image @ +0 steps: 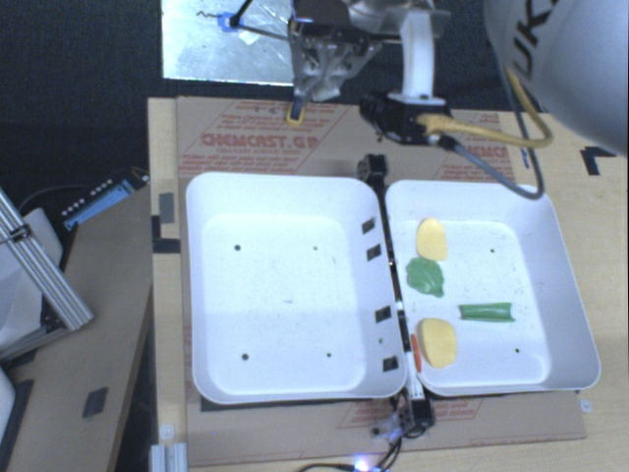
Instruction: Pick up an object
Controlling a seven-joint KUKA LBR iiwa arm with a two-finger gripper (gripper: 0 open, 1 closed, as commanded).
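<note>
The right bin holds a yellow oval piece, a green leafy piece, a green pod-shaped piece and a second yellow piece, all lying toward its left half. A thin orange piece lies by the divider next to the lower yellow one. My gripper hangs high above the bench's far edge, behind the left bin and well away from every object. Nothing shows between its fingers, and they stand close together.
The left bin lies beside the right one, joined by a black clip strip. A yellow and grey cable runs over the cardboard behind the right bin. A metal frame stands at the left.
</note>
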